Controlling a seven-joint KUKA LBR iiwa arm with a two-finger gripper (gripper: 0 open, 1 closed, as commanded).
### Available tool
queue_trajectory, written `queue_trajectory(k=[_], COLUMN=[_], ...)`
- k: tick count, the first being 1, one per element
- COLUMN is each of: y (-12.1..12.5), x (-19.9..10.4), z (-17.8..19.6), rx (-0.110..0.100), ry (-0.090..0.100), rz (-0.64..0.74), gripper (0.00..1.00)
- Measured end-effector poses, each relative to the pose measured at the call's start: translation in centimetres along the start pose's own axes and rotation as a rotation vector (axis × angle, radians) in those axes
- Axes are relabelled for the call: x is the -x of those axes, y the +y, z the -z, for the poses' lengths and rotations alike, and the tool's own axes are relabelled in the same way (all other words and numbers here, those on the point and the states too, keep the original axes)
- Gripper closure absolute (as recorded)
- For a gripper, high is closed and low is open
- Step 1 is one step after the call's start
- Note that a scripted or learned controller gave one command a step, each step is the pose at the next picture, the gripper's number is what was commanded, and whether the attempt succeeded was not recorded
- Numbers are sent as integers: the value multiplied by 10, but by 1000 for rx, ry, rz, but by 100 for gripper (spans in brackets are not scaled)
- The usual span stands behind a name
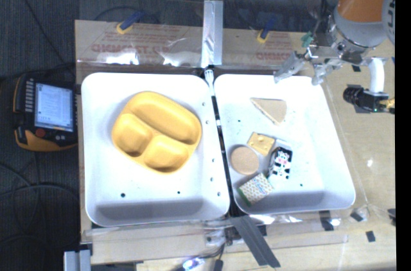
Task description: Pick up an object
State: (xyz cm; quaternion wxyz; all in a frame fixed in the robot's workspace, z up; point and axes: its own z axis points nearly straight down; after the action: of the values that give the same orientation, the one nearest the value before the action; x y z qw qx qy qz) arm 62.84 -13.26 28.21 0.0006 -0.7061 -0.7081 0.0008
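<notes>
The pincer hovers spread and bare over the right bin's far rim; a tan wedge lies near below; a yellow moulded tray fills the left bin.

The gripper hangs over the right bin's far rim. Nearest the fingers lies a tan wedge with bare floor all round it. Farther off, a gold square, round disc, black-and-white block and patterned packet crowd together, touching.
</notes>
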Motion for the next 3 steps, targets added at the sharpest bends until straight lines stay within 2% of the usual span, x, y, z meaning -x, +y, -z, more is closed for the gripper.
queue_trajectory(k=[1, 2, 3], y=[-14, -90, -65], x=[1, 3, -20], z=[0, -79, -44], rx=[0, 0, 3], ry=[-2, 1, 1], rz=[9, 195, 298], gripper=[0, 0, 0])
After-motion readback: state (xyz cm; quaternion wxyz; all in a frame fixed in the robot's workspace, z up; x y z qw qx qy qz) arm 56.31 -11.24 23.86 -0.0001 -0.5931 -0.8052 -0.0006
